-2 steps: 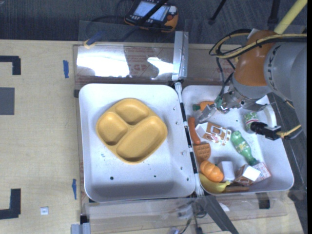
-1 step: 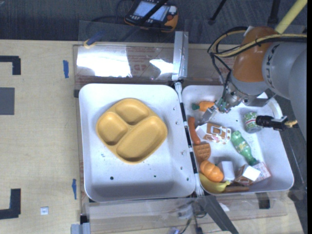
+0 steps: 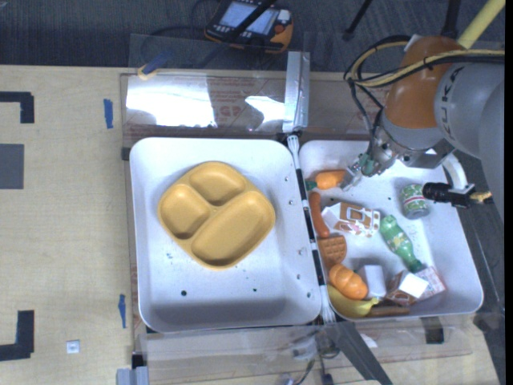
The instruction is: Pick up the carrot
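Reaching in from the right, the grey KUKA arm with its orange band (image 3: 417, 95) is angling down and leftward over the far part of the right-hand shallow white bin (image 3: 469, 271), and its two-finger gripper (image 3: 357, 171) is hanging just beside the small orange carrot with a green top (image 3: 327, 180); whether the tips are apart or together cannot be told at this size, and nothing is visibly sitting between them. That carrot is lying near the bin's far left corner, close to the wall shared with the other bin. Sharing this bin are a reddish sausage-shaped piece (image 3: 318, 214), a white printed carton (image 3: 357, 220), a green plastic bottle (image 3: 399, 243), a small green-labelled can (image 3: 414, 200), a brown waffle-like piece (image 3: 333, 249), a round orange fruit (image 3: 346, 280) resting against a yellow banana (image 3: 353, 305), and a white cup (image 3: 375, 280). Occupying the left-hand shallow white bin (image 3: 160, 295) is a yellow three-compartment plastic plate (image 3: 216, 213), lying flat near its centre.
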`<state>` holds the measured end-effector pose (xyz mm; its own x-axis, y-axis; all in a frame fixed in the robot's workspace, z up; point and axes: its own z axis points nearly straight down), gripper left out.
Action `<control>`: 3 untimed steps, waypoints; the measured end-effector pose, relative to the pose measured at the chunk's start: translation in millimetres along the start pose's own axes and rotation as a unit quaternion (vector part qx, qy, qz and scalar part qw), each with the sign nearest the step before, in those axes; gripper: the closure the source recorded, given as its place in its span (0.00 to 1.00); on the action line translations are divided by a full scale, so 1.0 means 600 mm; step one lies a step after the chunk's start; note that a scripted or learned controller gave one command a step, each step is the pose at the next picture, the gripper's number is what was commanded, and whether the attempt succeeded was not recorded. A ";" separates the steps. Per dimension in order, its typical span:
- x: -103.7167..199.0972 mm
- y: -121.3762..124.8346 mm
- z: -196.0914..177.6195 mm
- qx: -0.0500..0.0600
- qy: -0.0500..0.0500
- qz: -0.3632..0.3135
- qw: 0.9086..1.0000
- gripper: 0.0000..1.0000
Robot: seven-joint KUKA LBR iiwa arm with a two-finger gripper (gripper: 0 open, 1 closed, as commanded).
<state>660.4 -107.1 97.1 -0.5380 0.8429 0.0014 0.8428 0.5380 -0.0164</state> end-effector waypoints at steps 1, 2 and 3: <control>0.113 0.026 -0.147 -0.010 0.000 0.175 0.985 1.00; 0.113 0.026 -0.147 -0.010 0.000 0.175 0.985 0.00; 0.113 0.026 -0.147 -0.010 0.000 0.175 0.985 0.00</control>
<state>638.3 -41.0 185.2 -0.2154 0.9765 -0.0016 0.9765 0.2154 0.0034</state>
